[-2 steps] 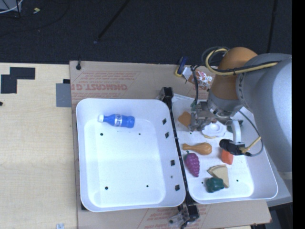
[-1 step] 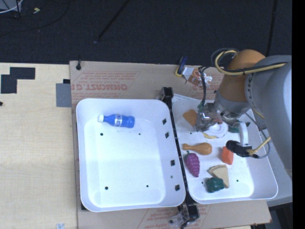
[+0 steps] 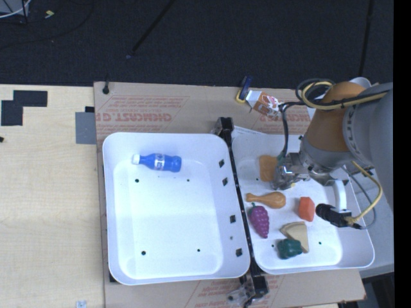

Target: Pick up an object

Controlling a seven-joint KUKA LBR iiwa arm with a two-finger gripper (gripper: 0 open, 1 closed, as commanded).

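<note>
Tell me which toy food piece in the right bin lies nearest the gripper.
The flat orange piece, just left of the gripper. The chicken drumstick, purple grapes and red piece lie lower in that bin.

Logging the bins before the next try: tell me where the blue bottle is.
The blue bottle lies on its side in the left bin, near that bin's upper left corner, alone and well apart from the toy food in the right bin.

bottle alone in left bin
</note>
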